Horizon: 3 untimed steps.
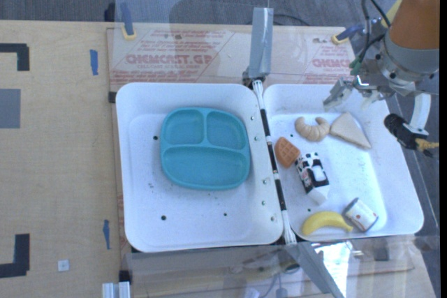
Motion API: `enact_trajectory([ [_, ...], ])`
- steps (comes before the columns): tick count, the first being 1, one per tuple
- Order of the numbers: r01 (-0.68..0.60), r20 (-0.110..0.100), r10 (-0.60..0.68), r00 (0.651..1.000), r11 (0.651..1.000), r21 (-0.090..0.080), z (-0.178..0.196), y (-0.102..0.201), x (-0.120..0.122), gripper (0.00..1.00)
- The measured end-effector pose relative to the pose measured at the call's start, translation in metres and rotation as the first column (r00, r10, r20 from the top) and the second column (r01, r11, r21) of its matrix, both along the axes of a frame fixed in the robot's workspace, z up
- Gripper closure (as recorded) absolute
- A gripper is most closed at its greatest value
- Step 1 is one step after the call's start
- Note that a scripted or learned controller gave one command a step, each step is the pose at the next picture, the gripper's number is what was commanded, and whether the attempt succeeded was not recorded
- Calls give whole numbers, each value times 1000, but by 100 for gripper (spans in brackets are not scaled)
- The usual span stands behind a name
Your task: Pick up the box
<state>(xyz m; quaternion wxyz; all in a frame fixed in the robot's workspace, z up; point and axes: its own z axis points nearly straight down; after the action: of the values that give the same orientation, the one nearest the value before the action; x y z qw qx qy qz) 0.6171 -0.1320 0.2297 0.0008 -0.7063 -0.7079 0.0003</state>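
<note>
Camera view, looking down at a slant on a pale wooden desk (pixel 56 171) carrying two shallow white plastic bins side by side. The left bin (pixel 136 220) holds a teal plastic plate with three compartments (pixel 205 149). The right bin (pixel 401 209) holds several small things. The grey arm with an orange band (pixel 418 7) reaches in from the right; its gripper (pixel 342 95) hangs over the far edge of the right bin with its two fingers spread and nothing between them.

Inside the right bin, from larger to smaller: a tan wedge like a sandwich half (pixel 350 130), a yellow banana (pixel 326 222) at the near edge, a pale croissant (pixel 311 128), an orange waffle-textured pastry (pixel 286 151), and a small can (pixel 360 214) touching the banana's end.

The box is a small black-and-white carton (pixel 311 176) lying flat near the bin's middle, just beside the orange pastry. It looks light, stiff-sided and somewhat slick, likely to dent if squeezed hard. Taking it across its narrow width, at mid-length, seems best.
</note>
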Motion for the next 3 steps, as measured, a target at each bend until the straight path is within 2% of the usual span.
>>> enact_trajectory([
  [1, 132, 4, -132, 991, 991, -1, -135, -53, -45, 0],
  [2, 297, 8, -297, 955, 955, -1, -141, -60, 10, 0],
  [3, 345, 8, -345, 939, 939, 9, -139, -72, -39, 0],
])
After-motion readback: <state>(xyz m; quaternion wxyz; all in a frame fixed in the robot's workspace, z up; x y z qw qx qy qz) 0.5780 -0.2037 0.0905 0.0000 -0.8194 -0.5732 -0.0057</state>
